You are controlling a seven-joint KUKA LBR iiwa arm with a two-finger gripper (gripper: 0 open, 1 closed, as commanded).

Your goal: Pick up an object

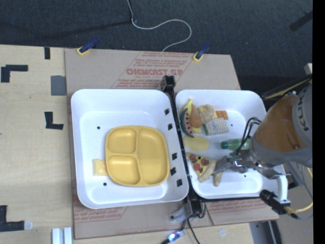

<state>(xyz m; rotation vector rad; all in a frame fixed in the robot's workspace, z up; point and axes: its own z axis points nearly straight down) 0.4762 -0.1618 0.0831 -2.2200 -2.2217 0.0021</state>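
The right bin (254, 101) holds several toy foods: a watermelon slice (186, 120) and a banana along the left wall, a beige pastry (205, 112), a speckled sponge-like block (218, 126), a yellow lemon-shaped piece (197, 144), a pizza slice (199, 163) and a green bottle (231, 144). My gripper (227, 165) is low in this bin, just right of the pizza slice, with its fingers over a tan piece (217, 178) near the front wall. The arm's orange band (279, 128) covers the bin's right side.
The left bin (84, 103) carries a yellow divided plate (137, 155) and a small pale yellow block (99, 167) at its left. Both bins rest on a cardboard sheet (147, 65) held by clips. A white cable loops behind.
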